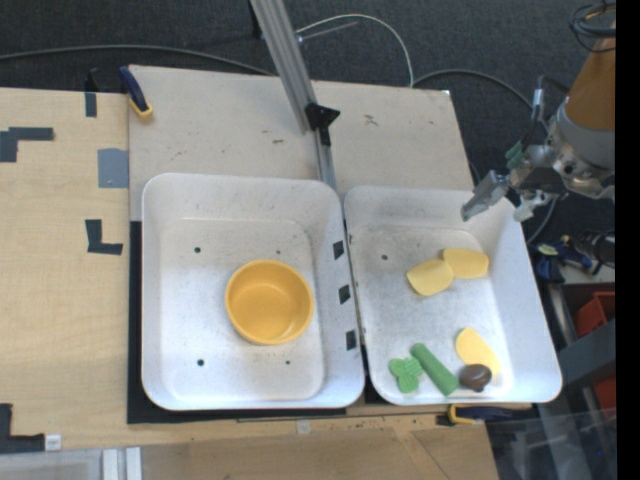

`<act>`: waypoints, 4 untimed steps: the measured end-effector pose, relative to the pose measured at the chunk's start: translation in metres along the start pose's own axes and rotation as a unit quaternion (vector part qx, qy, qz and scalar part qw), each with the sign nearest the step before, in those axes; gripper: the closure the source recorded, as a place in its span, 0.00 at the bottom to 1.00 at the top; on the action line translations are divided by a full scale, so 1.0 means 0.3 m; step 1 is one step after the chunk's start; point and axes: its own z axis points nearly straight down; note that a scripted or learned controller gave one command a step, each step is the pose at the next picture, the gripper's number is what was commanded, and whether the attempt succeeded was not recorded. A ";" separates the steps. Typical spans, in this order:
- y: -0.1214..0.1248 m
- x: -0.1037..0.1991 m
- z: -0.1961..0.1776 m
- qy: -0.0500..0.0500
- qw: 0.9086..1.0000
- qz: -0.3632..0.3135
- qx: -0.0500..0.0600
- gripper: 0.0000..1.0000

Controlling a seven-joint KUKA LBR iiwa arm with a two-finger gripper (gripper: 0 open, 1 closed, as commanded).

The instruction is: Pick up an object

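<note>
Two white bins side by side on the counter (230,138). Left bin (170,203) at frame centre-left, holding a yellow bowl (268,301). Right bin (515,368) at centre-right, holding every likely pick: two yellow pieces (447,271) touching each other mid-bin, a third yellow piece (474,349) lower right, a brown lump (475,376) just below it, a green stick (434,367) beside a green leafy bit (405,374) near the bottom rim.

Gripper (485,198) at upper right of the frame, hovering over the right bin's far corner, well apart from all items. Jaws: cannot tell whether released or clenched (too small and dark against the floor). Nothing seen between them.

Probably toy food, so light, stiff, smooth plastic, prone to sliding on the bin floor. Green stick likely the easiest hold: narrow, best pinched across its width at mid-length. Flat yellow pieces harder, lying low with little edge to catch. Bowl best taken by the rim.
</note>
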 end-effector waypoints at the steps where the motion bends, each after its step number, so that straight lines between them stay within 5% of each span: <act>1: 0.000 0.000 0.000 0.000 1.000 0.000 0.000 0.00; 4: -0.007 0.036 0.471 0.000 1.000 0.000 0.003 0.00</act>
